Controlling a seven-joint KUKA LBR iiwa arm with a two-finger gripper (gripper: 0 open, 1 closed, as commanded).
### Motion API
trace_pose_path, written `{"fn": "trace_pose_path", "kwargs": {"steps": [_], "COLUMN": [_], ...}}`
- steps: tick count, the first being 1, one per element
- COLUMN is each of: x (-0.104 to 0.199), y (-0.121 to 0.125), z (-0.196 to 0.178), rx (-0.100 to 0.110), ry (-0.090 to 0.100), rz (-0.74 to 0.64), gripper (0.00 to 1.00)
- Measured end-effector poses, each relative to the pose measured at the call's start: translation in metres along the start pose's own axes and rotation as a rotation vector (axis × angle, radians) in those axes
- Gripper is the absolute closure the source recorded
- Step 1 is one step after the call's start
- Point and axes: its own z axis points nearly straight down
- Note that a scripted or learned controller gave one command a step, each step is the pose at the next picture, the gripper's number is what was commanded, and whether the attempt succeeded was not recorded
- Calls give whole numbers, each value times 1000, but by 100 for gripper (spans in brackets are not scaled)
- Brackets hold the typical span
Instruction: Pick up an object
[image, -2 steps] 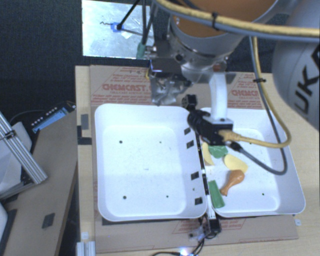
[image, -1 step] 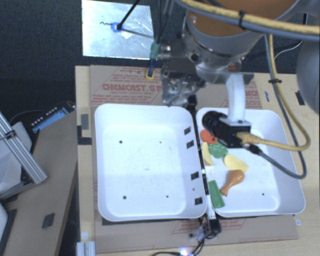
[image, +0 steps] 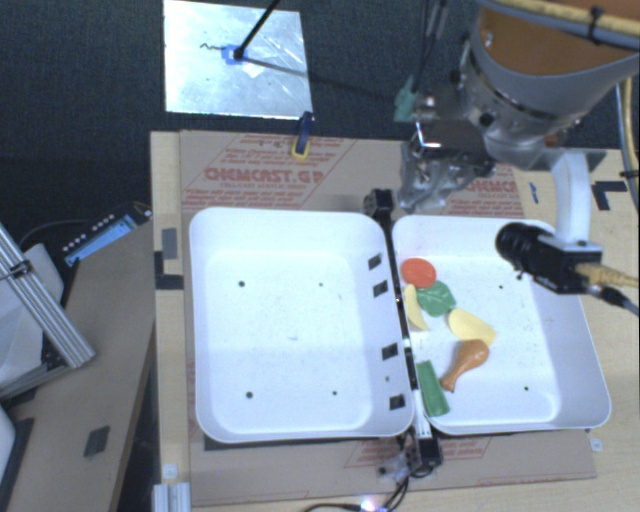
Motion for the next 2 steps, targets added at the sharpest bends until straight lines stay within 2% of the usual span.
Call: {"fn": "trace_pose_path", "kwargs": {"steps": [1, 2], "x": [34, 93], "y": [-3, 18], "z": [163, 262], "rx": [17, 10], "ry": [-4, -2], "rz": [-9, -13], "gripper": [100, 100]}}
